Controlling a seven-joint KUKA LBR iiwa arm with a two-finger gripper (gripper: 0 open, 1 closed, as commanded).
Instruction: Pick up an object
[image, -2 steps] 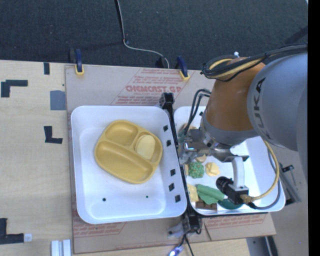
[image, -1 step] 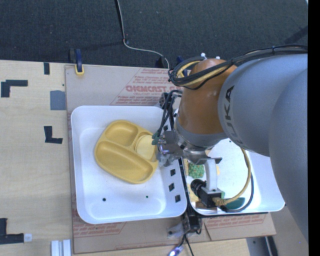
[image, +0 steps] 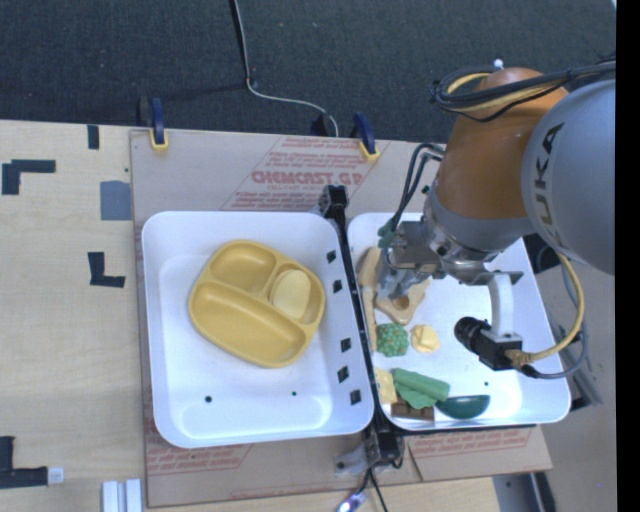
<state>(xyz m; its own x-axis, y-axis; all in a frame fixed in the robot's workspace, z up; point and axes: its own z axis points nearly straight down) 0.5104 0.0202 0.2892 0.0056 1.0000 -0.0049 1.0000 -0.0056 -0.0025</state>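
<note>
Gripper (image: 402, 285) is directly over the tan object (image: 392, 308) at the left side of the right bin (image: 530, 385). Grip state cannot be told.

White for the left bin (image: 160, 300) and the right bin (image: 545, 400), black for the divider (image: 345, 290) between. Plain mustard yellow all over the tray (image: 255, 305). Mottled green on a lump (image: 392, 340), pale yellow on a chunk (image: 425, 338), bright green on a strip (image: 420, 385), dark teal on a curved piece (image: 462, 406), brown on a block (image: 408, 409), beige on a slab (image: 398, 305). Grey with an orange band on the arm (image: 490, 170); dull silver on the pincer (image: 400, 285). Brown with red lettering on the cardboard (image: 300, 175). Pale wood with dark grey marks on the surface (image: 60, 200). Blue on the clamps (image: 155, 110).
</note>
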